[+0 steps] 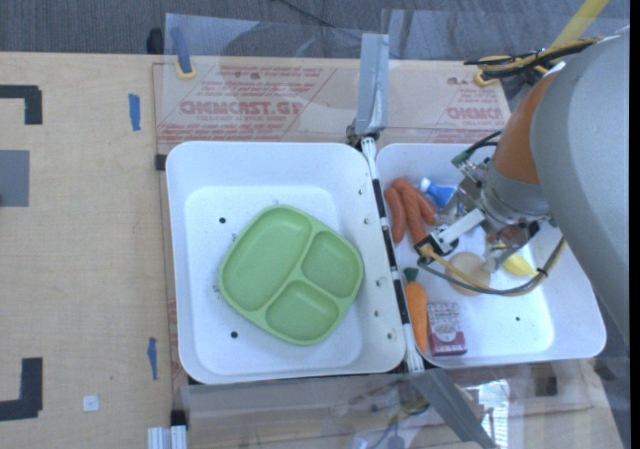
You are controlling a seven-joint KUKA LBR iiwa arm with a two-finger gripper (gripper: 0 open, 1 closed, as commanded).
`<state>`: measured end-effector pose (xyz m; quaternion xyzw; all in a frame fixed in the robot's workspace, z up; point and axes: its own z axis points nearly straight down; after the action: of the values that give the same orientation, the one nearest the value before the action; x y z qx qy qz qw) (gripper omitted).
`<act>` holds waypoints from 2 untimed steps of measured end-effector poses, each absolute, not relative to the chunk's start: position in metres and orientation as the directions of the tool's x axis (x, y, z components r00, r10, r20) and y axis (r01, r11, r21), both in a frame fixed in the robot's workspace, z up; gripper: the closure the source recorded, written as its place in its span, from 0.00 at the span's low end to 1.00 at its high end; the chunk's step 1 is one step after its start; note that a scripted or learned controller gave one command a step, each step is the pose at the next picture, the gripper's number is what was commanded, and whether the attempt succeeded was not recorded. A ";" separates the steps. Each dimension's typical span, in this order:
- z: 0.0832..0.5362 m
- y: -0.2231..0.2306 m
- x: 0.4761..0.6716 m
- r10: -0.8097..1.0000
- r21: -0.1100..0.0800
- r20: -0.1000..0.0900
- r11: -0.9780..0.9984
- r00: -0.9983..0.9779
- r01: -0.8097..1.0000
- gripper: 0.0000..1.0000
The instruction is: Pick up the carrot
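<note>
Nearest me, right bin (575, 332): a small red packet (447, 328), print unreadable, just beside the carrot (415, 310), which lies along the bin's left wall. Left bin (190, 237) holds a green divided plate (291, 274). Further back in the right bin I see orange sausages (408, 207) and the jaws (470, 237) low over clutter; I cannot tell their state. Beyond, a sheet (255, 102) on the worktop reads "CHEMCAST".

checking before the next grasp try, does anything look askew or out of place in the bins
Only mildly: the green three-compartment plastic plate sits rotated at a slant in the left white bin. The orange carrot lies tight against the right bin's left wall.
</note>
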<state>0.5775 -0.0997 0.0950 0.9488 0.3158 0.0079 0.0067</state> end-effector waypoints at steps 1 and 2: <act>0.105 -0.099 0.577 0.603 0.017 0.008 -0.798 0.798 0.603 1.00; 0.105 -0.098 0.577 0.603 0.016 0.007 -0.797 0.797 0.603 0.00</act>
<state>0.5774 -0.0982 0.1049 0.9480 0.3182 0.0061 0.0066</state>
